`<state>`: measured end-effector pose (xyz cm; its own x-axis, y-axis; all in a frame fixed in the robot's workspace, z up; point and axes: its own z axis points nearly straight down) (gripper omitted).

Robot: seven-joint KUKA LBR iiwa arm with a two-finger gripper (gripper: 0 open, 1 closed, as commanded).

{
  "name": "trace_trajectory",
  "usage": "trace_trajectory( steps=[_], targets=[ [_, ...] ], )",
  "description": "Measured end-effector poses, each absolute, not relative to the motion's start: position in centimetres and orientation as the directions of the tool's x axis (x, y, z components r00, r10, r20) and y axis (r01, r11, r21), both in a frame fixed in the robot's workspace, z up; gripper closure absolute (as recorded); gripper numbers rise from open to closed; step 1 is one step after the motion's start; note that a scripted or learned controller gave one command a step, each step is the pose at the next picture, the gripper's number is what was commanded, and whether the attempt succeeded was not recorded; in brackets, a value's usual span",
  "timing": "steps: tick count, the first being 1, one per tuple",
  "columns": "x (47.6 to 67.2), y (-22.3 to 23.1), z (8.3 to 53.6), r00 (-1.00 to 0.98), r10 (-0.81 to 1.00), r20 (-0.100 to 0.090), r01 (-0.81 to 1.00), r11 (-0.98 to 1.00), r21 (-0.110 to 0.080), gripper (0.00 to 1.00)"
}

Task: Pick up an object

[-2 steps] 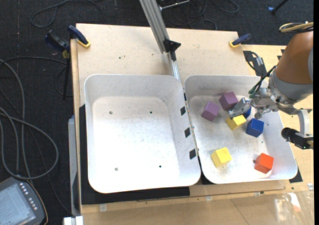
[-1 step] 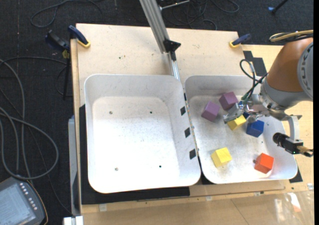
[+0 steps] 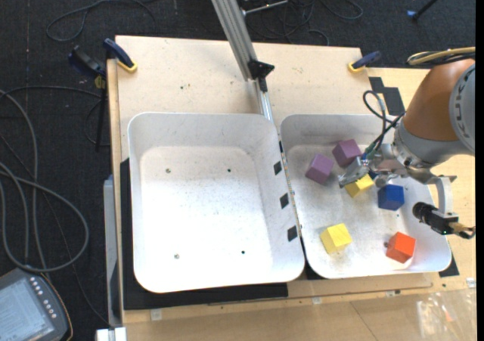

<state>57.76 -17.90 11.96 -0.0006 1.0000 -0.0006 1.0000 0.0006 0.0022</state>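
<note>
My gripper (image 3: 355, 175) reaches in from the right over the right bin (image 3: 302, 203), low above the blocks. A small yellow block (image 3: 363, 185) lies right beneath its tip, partly covered by it. Two purple cubes sit just left of the gripper, one (image 3: 319, 169) nearer the bin's left wall and one (image 3: 347, 152) further back. To the gripper's right rests a blue cube (image 3: 391, 197). Near the bin's front lie a yellow cube (image 3: 336, 238) and an orange cube (image 3: 401, 247).
The left bin (image 3: 151, 143) stands beside the right one, with a raised divider between them. A slanted metal pole (image 3: 231, 14) rises from the back of the bench. The arm's grey and orange body (image 3: 439, 116) overhangs the right bin's far right corner.
</note>
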Motion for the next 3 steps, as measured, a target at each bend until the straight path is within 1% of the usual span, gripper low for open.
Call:
trace_trajectory(
  steps=[1,2,3],
  targets=[
    [57.8,-17.9,12.8,0.000,1.000,-0.001,1.000,0.000,0.003,1.00],
    [57.1,-17.5,17.6,-0.002,1.000,-0.002,1.000,0.002,0.005,1.00],
    [57.2,-17.5,21.3,-0.002,1.000,-0.002,1.000,0.002,0.005,1.00]
  ],
)
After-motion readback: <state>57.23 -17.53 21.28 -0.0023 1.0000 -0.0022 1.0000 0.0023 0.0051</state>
